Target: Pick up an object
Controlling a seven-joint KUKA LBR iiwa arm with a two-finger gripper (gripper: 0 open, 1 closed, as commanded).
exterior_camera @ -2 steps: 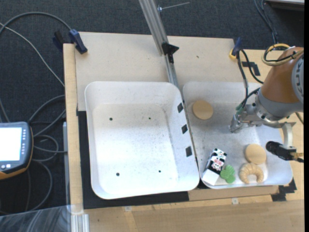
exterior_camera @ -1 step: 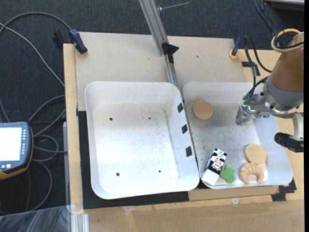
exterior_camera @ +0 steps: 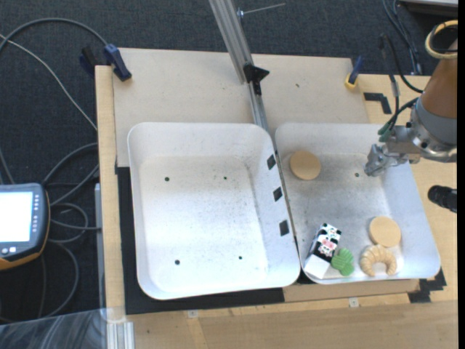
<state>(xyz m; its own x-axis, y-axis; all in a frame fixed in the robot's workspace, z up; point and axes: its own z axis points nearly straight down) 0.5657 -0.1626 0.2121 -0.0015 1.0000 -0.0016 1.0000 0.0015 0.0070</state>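
White plastic of the right bin point(exterior_camera: 407, 195) lies beneath the gripper point(exterior_camera: 375, 161), whose grasp cannot be told, positioned short of the round cookie point(exterior_camera: 306, 166).

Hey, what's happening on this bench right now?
A robot arm reaches in from the right, its gripper over the right bin with nothing visibly in it. That bin holds a tan disc, a second disc, a croissant-shaped piece, a green piece and a cow-patterned carton. Nothing has been picked up yet.
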